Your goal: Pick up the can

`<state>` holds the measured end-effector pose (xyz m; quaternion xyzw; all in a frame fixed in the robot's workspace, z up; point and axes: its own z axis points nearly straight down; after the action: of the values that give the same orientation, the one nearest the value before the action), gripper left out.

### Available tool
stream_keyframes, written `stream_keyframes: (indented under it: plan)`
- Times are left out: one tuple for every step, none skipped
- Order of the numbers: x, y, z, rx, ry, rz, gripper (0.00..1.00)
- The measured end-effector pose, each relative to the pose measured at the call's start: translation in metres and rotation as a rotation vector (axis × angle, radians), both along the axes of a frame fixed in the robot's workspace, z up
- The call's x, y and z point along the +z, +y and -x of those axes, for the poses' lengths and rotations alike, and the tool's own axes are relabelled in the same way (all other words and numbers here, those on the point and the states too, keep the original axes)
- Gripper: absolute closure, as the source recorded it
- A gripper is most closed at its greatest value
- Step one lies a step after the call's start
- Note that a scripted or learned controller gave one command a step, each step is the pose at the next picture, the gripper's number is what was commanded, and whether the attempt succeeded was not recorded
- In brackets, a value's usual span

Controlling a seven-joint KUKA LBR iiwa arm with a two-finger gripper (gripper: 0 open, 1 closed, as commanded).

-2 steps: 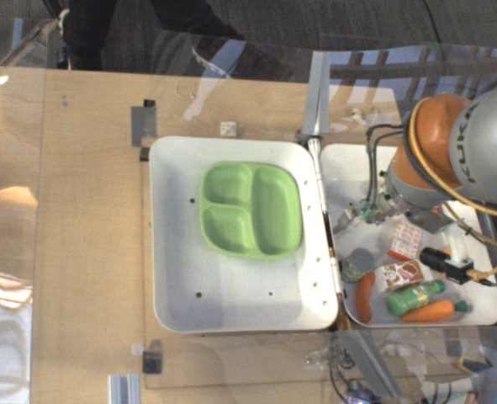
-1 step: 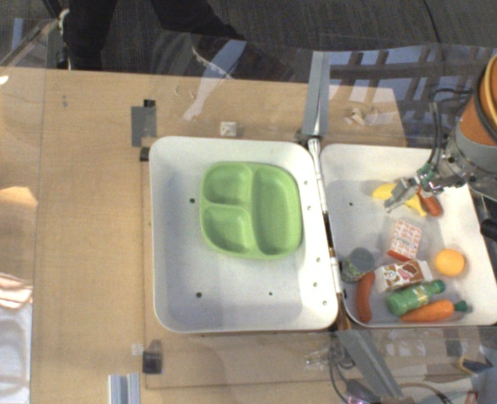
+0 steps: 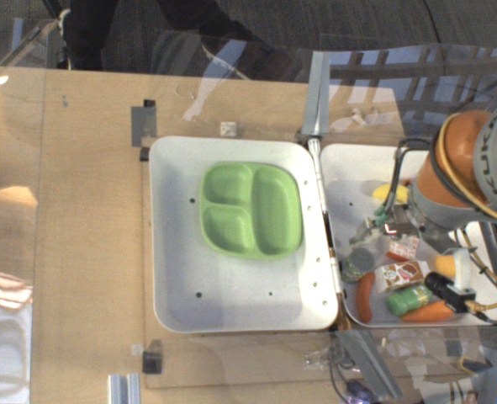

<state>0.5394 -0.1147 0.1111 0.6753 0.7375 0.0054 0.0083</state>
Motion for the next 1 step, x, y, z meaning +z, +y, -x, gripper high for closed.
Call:
stream_keyframes:
  plan:
    - [-0.0090, -0.0080, 0.0382, -0.040, -0.028, 0.007, 0.00]
